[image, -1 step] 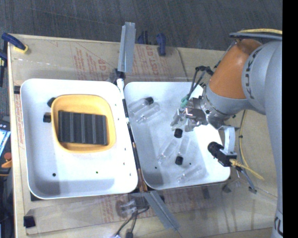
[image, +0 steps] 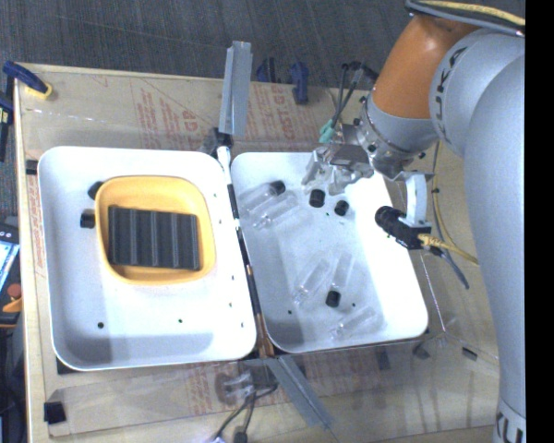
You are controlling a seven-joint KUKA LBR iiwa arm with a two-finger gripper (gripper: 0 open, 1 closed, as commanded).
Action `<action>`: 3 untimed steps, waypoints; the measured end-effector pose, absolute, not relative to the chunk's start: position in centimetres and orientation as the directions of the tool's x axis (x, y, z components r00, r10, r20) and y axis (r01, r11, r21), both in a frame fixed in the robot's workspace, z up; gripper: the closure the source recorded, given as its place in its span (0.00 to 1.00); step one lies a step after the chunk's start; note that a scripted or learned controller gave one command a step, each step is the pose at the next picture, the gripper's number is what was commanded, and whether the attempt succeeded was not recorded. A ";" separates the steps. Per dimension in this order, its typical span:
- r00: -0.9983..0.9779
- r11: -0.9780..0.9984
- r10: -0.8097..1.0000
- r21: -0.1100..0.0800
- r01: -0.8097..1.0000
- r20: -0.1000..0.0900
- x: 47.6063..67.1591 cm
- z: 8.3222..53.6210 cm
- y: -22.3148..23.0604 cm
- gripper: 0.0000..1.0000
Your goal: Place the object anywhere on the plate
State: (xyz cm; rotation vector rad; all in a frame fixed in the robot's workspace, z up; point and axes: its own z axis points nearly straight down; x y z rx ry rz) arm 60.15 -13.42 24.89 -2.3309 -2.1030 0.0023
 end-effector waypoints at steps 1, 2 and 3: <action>0.000 0.000 1.000 -0.007 1.000 0.002 63.1 21.2 -8.4 1.00; -0.085 0.085 0.996 -0.006 0.996 0.000 59.1 19.0 3.8 1.00; -0.084 0.084 0.996 -0.006 0.996 0.000 59.1 19.0 3.7 0.00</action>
